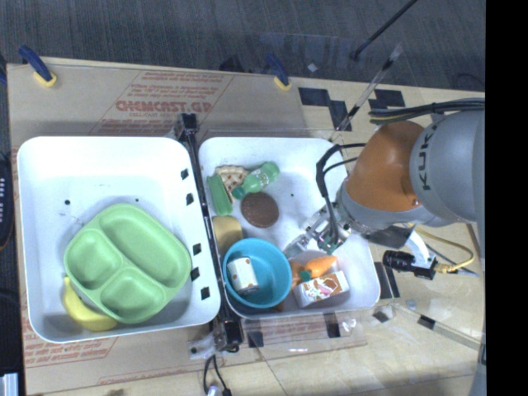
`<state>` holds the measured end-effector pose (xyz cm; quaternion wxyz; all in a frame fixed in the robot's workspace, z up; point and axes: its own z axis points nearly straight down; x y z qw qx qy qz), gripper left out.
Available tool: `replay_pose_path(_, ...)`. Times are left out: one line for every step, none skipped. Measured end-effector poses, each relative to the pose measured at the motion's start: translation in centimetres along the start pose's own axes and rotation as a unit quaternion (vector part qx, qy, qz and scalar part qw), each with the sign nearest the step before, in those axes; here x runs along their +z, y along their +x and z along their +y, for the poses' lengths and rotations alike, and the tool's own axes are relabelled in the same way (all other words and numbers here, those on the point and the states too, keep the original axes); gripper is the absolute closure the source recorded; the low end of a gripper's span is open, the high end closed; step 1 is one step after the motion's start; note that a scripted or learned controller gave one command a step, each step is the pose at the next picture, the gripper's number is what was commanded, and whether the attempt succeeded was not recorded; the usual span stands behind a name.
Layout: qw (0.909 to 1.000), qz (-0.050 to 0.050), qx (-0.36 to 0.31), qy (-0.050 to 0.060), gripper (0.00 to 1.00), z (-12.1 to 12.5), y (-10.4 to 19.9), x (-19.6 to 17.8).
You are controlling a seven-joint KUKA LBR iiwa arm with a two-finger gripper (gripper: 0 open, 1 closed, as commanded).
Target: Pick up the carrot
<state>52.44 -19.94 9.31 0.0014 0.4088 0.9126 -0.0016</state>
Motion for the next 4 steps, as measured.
replay_pose_path(0.9919,0.001,-0.127,-0.004,0.00,-3.7,2.4,0.0)
replay_pose_path(0.9912,0.000,-0.133,-0.003,1.00,-3.5,2.3,-1.1)
replay_pose_path(0.9950,0.005,0.099,0.001,1.00,-2.7,4.1,-1.1)
replay_pose_path(0.9914,0.003,0.131,0.000,1.00,3.2,5.4,-5.7)
